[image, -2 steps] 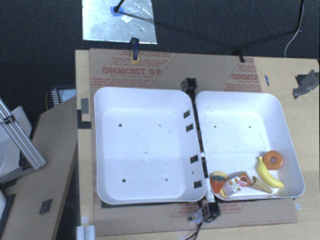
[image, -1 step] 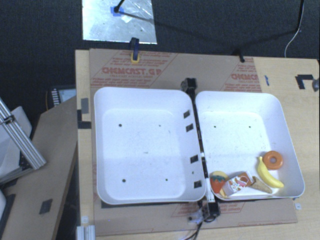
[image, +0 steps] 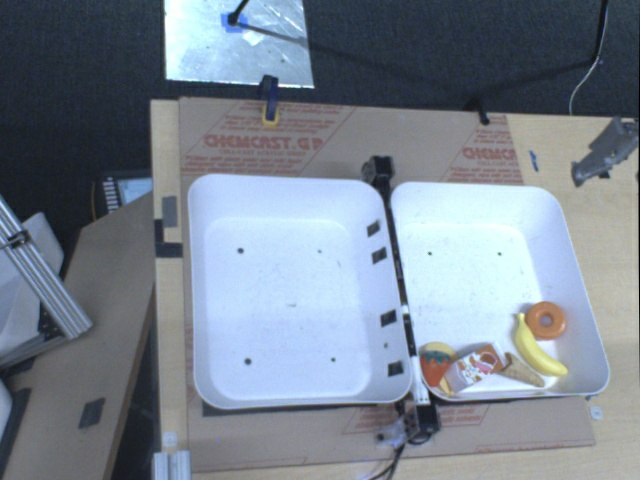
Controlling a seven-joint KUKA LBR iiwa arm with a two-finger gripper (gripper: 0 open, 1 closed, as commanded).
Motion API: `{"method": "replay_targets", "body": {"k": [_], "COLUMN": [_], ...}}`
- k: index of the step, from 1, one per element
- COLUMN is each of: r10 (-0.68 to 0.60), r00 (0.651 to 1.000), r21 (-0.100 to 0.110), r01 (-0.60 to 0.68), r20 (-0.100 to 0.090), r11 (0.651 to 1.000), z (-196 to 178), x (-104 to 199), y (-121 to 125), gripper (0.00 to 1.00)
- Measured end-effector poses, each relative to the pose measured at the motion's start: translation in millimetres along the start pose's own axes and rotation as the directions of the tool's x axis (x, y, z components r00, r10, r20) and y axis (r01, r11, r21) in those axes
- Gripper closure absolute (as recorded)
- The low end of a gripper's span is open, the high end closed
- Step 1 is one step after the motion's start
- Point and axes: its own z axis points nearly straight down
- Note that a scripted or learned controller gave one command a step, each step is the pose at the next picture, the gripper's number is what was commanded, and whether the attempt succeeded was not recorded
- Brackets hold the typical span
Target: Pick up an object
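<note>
The things to choose from are all lying huddled in the near right corner of the right-hand bin (image: 480, 208), down at about five o'clock from the middle of the bench. A banana (image: 536, 348) is sitting there with its long axis running roughly from eleven o'clock to five o'clock, curving along the bin's right wall. Just beside its upper end, an orange ring (image: 546, 319) that looks like a doughnut is resting flat. At the banana's eight o'clock, a small tan cone-shaped piece (image: 521, 371) is lying nearly touching it, then a red and white packet (image: 474, 366), and furthest left a round orange and red fruit-like ball (image: 436, 361) pressed against the bin's near wall.

The gripper (image: 604, 156) is hanging well apart from all this, up by the right edge of the bench, outside the bin altogether. From it, the cluster is lying at about seven o'clock, with the ring and the banana nearest. I cannot tell from here whether it is open or closed; it is just a grey shape at that distance, and nothing is showing in its grasp.

The crowding looks like the real trouble: the pieces are sitting tight together and hard against the walls, leaving little room to come down around any one. The left-hand bin (image: 280, 193) is standing alongside, and a square metal sheet (image: 238, 26) is lying beyond the bench at twelve o'clock.
</note>
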Motion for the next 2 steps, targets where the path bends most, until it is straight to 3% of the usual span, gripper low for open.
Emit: {"method": "replay_targets", "body": {"k": [1, 2], "r10": [0.01, 0.0], "r00": [1.0, 1.0], "r21": [0.0, 0.0], "r01": [-0.01, 0.0], "r20": [0.002, 0.0], "r11": [1.0, 1.0], "z": [0, 0], "x": [-16, 45], "y": [-1, 0], "gripper": [0.0, 0.0]}}
